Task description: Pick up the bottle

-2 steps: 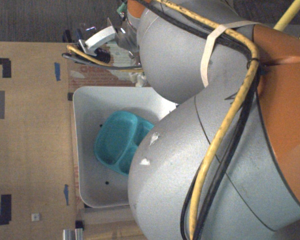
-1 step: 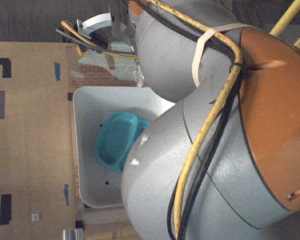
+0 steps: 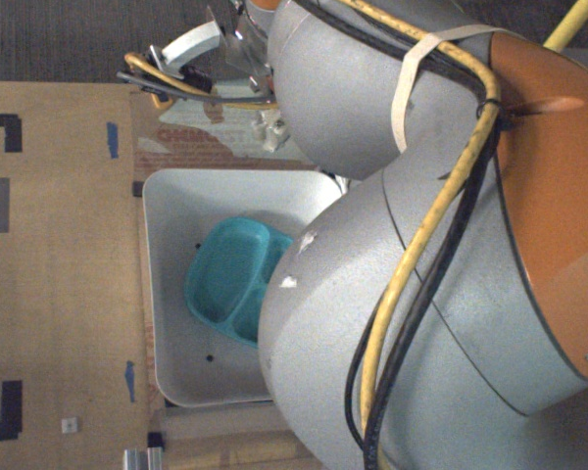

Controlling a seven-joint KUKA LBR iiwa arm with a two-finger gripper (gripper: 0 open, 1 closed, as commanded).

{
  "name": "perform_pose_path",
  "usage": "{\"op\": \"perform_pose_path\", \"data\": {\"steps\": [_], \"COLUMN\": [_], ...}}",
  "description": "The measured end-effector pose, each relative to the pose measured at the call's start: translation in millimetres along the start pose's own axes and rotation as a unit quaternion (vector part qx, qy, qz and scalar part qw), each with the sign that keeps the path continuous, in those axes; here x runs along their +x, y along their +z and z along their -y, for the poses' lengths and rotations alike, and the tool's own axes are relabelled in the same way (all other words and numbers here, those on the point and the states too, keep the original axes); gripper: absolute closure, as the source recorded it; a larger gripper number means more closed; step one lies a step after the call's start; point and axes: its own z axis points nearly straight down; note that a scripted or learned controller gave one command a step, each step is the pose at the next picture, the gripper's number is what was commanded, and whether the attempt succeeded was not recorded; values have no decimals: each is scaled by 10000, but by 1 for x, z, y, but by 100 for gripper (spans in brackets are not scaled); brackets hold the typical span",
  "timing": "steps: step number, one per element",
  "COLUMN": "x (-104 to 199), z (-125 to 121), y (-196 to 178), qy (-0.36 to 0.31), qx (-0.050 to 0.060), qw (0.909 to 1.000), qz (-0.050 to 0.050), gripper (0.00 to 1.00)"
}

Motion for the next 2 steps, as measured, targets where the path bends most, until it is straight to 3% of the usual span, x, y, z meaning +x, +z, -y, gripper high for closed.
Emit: {"op": "perform_pose_path", "data": {"steps": [1,2], "x": [-3,-13], "z": [-5,2], "y": [3,8], "qy": [1247,446], "qx": [-1,4], "qw": [9922,9990], "qz": [-20,7], "gripper": [100,100]}}
